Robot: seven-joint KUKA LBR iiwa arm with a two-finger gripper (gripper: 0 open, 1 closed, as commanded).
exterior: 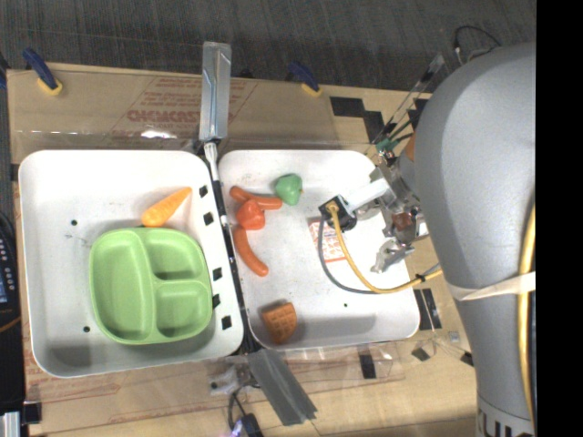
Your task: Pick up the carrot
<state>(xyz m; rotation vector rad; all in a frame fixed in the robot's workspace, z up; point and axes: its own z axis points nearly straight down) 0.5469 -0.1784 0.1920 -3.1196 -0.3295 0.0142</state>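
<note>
The carrot (167, 207), orange and tapered, lies in the left bin (55, 180) just above the upper edge of the green divided plate (150, 285), with its thick end pointing to the upper right. My gripper (393, 242) hangs over the right edge of the right bin (364, 167), far to the right of the carrot and across the divider between the bins. A yellow cable (351, 276) loops beneath it. No object shows at the gripper.
In the right bin lie a green round piece (289, 188), a red-orange cluster (250, 213) with a long orange piece (252, 254) below it, a brown chunk (280, 320) near the front wall, and a small printed card (329, 240). The arm's big grey body (483, 208) covers the right side.
</note>
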